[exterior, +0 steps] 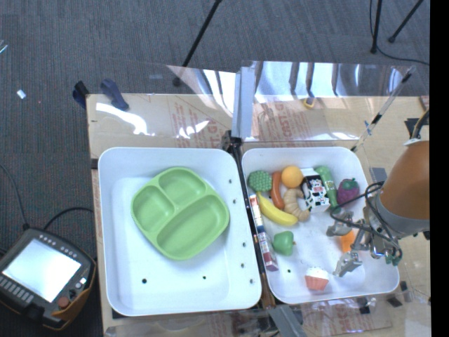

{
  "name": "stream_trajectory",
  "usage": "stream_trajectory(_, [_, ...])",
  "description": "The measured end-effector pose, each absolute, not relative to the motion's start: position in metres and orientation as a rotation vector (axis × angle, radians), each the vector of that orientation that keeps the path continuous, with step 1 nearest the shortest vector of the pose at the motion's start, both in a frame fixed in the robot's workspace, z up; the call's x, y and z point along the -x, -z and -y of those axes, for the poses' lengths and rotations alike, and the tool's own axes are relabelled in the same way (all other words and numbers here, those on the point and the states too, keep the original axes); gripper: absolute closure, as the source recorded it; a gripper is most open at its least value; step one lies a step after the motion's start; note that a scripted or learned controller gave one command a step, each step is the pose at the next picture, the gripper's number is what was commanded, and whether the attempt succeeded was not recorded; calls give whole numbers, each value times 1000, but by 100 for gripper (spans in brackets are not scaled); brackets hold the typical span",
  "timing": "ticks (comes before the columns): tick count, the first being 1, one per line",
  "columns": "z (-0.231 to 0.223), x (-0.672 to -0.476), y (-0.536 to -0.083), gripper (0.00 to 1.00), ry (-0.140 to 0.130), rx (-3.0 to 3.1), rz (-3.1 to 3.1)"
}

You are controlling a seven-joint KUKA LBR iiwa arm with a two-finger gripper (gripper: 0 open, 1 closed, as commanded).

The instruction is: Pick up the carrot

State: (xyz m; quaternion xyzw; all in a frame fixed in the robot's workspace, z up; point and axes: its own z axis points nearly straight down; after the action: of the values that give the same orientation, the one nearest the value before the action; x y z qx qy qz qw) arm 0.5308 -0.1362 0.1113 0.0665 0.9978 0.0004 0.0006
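Scanning from the left of the frame, I see the left bin (119, 272) on the worktop holding a green divided plate (181, 213), which has no part in this step. The right bin (379, 279) carries the clutter: a broccoli (259, 181), an orange-red stick shape (277, 189), a banana (275, 211), a green pepper (283, 242), a cow-patterned carton (316, 193) and a cupcake (317, 279) near the lower rim. Further right, in the middle right of the frame, lies a bright orange tapered piece that I take to be the carrot (347, 241), though part of it is hidden. The gripper (345, 250) hangs right over it with its fingers spread apart, one above the carrot in the picture and one below, so the carrot sits in the gap; I cannot tell whether either finger touches it. To do this well, I judge the fingers should be low enough to straddle the thick part, then close squarely across the body, not the taper, before any lift. The bin wall is close on the right, so I would keep the lift straight up.
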Motion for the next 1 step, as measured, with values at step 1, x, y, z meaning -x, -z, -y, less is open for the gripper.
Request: stream_trajectory(1, [206, -503, -87, 0, -3, -259, -3133])
